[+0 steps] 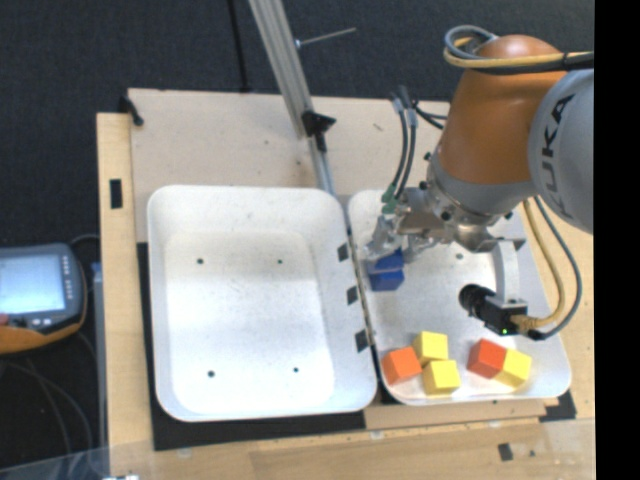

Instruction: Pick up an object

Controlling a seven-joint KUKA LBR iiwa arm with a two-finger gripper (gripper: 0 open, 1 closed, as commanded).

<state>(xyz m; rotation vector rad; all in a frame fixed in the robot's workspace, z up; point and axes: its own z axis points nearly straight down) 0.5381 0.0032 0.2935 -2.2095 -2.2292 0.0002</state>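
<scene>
One blue block (386, 272) sits just under the gripper (385, 240), by the right bin's (535, 268) left wall, seemingly between the fingers; jaws look closed on it, grip unclear. Five more blocks, two orange (402, 364) and three yellow (434, 345), lie well below the blue block. Risk: a shallow pinch beside the wall could let it slip.
</scene>
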